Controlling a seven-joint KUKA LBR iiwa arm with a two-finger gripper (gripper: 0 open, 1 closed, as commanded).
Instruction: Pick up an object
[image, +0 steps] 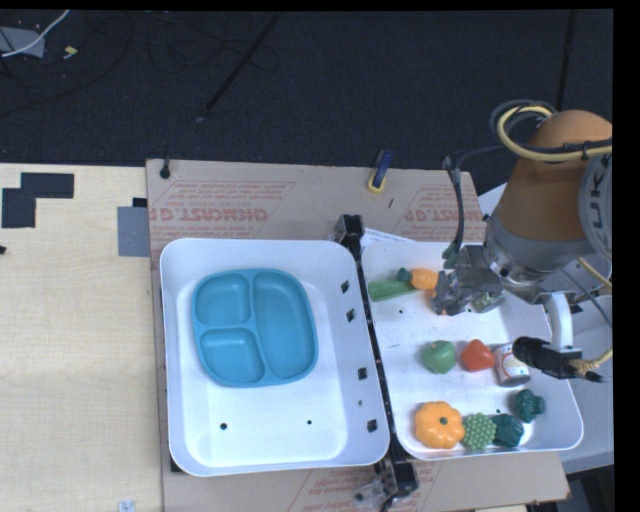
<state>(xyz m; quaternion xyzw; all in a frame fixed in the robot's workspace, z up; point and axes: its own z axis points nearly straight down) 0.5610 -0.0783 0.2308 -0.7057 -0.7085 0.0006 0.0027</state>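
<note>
We cannot tell the hand's (462, 293) grip; crowding the carrot (424, 279), we risk nudging it away.

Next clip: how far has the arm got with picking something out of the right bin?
Done: the gripper is down inside the right bin, beside the carrot. In hand: nothing that I can see between its fingers. Left: the grasp and lift. The green pepper, red pepper, pumpkin and broccoli lie on the bin floor, and the blue plate sits in the left bin.
</note>
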